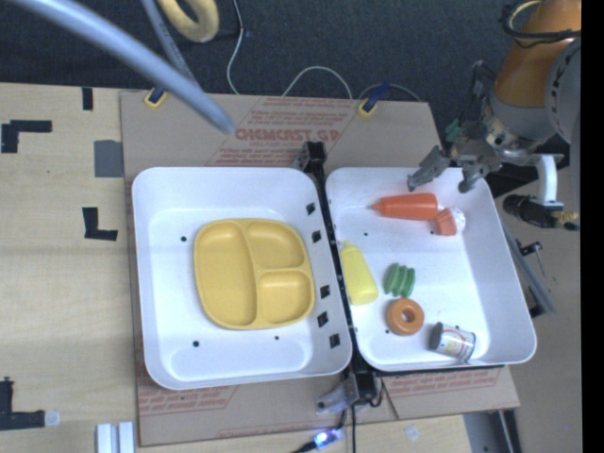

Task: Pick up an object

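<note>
Nearest candidate obj = the orange bottle (408,206), lying flat in the upper part of the right bin (491,253), long axis running roughly left-right across the view w/ a slight tilt, tapered nose to the left, white cap end (449,221) to the right. The gripper (445,170) sits just above it in the view, over the bin's far rim, fingers spread apart and nothing between them, so released, not grasping. Key relation: bottle lies a short way down-view and slightly left of the gripper, and its long axis seems about parallel to the line between the two fingertips. Judgement: for a clean pinch the fingers prob need to straddle the bottle's narrow width, which would mean wrist rotation before descent; height above the bin can't be read from this slant view. Outward from the bottle: yellow banana-like piece (359,274) against the bin's left wall, green item (400,278) near the middle, orange ring (407,316) below that, small can (455,343) near the lower-right corner, all well apart from the bottle, so little crowding risk. Left bin (160,253) holds a yellow divided tray (253,273), farthest from the arm and too wide for an easy grip, I'd guess. Only one arm, reaching in from the right, so the right bin is the near side.
</note>
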